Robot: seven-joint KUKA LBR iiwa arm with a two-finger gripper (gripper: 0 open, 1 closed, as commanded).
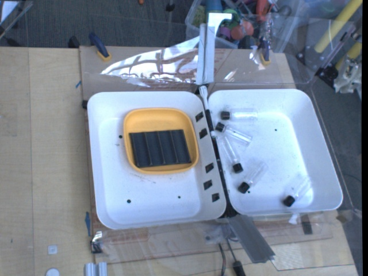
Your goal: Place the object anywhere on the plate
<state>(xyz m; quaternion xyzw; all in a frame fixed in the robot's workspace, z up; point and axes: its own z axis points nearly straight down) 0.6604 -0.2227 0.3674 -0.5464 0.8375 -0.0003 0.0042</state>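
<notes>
Saw, on the pale wooden bench (40, 154), a shallow left bin (103, 154) of glossy white plastic with rounded corners. Found a yellow plate (158, 115) near that bin's far edge, squarish and smooth with a raised rim. Noted a dark ribbed slab (160, 148) lying flat across the plate's near half. Counted a row of small black tabs (206, 154) along the bin's right edge, at the seam between the bins. Found five clear tubes in the right bin (310, 148), all lying down, slim, see-through and black-capped: first tube (238, 115) and second tube (234, 133) toward the far left corner, third tube (230, 153) and fourth tube (253, 174) mid-left, fifth tube (299, 188) near the near right corner. Placed none of them on the plate.
</notes>
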